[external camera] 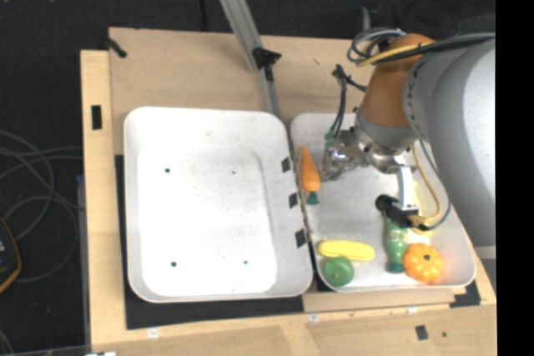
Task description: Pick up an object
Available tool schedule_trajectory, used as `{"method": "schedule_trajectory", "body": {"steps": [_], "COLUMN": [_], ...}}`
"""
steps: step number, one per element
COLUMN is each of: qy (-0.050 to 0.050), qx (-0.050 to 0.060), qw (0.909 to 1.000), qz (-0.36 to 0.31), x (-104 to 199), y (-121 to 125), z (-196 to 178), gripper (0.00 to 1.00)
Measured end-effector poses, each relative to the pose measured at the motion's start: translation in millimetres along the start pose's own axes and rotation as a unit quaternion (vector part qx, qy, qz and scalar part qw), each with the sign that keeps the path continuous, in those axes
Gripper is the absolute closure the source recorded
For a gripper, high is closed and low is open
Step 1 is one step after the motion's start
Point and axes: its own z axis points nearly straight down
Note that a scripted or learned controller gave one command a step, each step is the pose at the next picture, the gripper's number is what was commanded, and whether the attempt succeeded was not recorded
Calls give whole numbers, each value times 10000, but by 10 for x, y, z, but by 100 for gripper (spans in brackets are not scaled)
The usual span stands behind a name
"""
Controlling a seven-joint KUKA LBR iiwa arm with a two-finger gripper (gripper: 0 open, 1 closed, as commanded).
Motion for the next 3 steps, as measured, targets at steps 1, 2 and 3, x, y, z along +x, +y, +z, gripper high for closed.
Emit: {"method": "schedule_trajectory", "body": {"steps": [1, 2, 3], "qy": [15, -1, 7], "qx": [-50, -24, -3], "qw": [10000, 10000, 10000], "qz": [-40, 14, -20], "x": [887, 374, 793], "y": [-67, -369, -113], "z": [-1038, -1486, -1489], "gripper": [100, 100, 100]}}
